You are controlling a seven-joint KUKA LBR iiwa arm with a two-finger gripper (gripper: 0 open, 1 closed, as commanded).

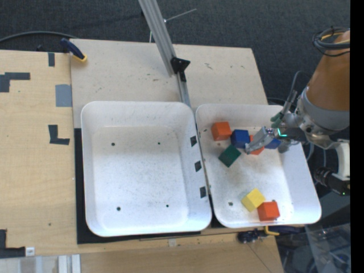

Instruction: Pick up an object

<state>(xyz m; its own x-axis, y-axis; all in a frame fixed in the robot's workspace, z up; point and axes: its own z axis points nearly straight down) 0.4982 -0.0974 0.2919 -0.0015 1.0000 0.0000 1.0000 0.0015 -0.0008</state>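
The right bin (296, 181) holds several small blocks. An orange cube (221, 131), a blue cube (239, 137) and a dark green cube (230, 156) cluster at its far left. A yellow cube (253, 199) and an orange-red cube (268, 210) lie near the front edge. My gripper (255, 145) reaches in from the right, low over the bin's far part, just right of the blue cube. A small red piece (257, 150) shows right at its tip, and a blue piece (274, 144) lies under the wrist. Whether either is gripped is hidden.
The left bin (136, 169) stands beside the right one. A slanted metal bar (162, 33) runs down from the top to the gap between the bins. Cables and the arm's orange band (333, 81) fill the right side. A blue-yellow tool (74, 49) lies far left on the bench.
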